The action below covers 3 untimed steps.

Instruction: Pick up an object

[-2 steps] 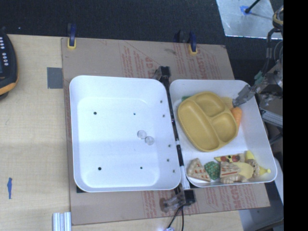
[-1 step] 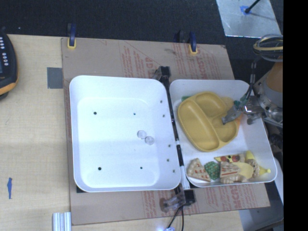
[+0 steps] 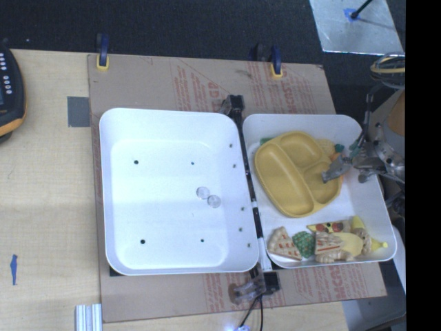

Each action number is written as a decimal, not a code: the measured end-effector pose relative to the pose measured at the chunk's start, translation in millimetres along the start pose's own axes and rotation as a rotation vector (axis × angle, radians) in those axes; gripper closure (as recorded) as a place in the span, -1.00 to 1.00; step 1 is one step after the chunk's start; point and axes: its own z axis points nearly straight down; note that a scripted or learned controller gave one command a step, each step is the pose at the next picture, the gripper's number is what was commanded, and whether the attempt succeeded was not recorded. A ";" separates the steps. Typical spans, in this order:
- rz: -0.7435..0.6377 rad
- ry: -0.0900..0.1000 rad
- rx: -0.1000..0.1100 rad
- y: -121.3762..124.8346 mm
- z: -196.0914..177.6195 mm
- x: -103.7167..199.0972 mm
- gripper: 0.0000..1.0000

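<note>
- The claw (image 3: 335,171) reaches in from 3 o'clock and hangs over the right bin (image 3: 368,202), its grey fingers at the 3 o'clock rim of a yellow divided dish (image 3: 296,172).
- Whether the claw is released or clenched cannot be told from this slanted view; nothing is seen between its fingers.
- The yellow divided dish lies tilted in the upper half of the right bin, toward 12 o'clock.
- A heap of small toys (image 3: 324,241) lies along the 6 o'clock edge of the right bin; it includes a green piece (image 3: 303,240) and a yellow piece (image 3: 351,243).
- The left bin (image 3: 124,185) sits just beside the right one on a cardboard sheet (image 3: 207,81) on the desk (image 3: 41,205), with two small clear beads (image 3: 208,196) near its middle.
- Blue-and-yellow clamps (image 3: 103,50) pin the cardboard at 12 o'clock.
</note>
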 end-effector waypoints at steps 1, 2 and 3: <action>-0.002 0.000 -0.003 11.7 57.1 0.1 -1.00; -0.001 -0.004 -0.007 12.7 42.6 -2.2 1.00; 0.000 -0.002 -0.010 6.8 -29.6 -0.8 1.00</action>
